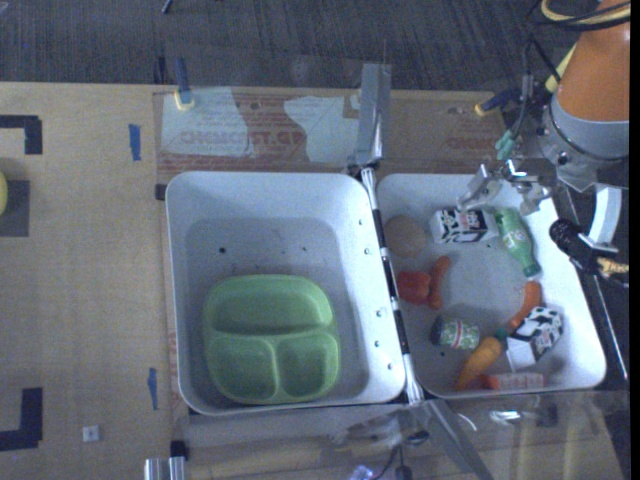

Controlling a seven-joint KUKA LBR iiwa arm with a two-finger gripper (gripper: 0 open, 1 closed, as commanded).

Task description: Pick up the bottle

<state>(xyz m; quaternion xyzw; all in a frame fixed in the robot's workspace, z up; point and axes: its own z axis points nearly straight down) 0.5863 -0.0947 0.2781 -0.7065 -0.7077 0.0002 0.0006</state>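
The green bottle [517, 241] lies on its side near the back right of the right bin [590, 353], its pale cap end pointing up toward the arm. My gripper [501, 198] hangs just above that upper end, at the bin's back edge. Its silver fingers [470, 201] look spread apart, one by the black-and-white carton [460, 225] and the other beside the bottle's top. Nothing is held between them, and the bottle rests on the bin floor.
The right bin also holds a beige round lump [405, 235], red and orange pieces [415, 286], a small green-and-white can [457, 334], two carrots [480, 360], and a second cow-patterned carton [537, 330]. A green divided plate [270, 338] lies in the left bin [200, 208].
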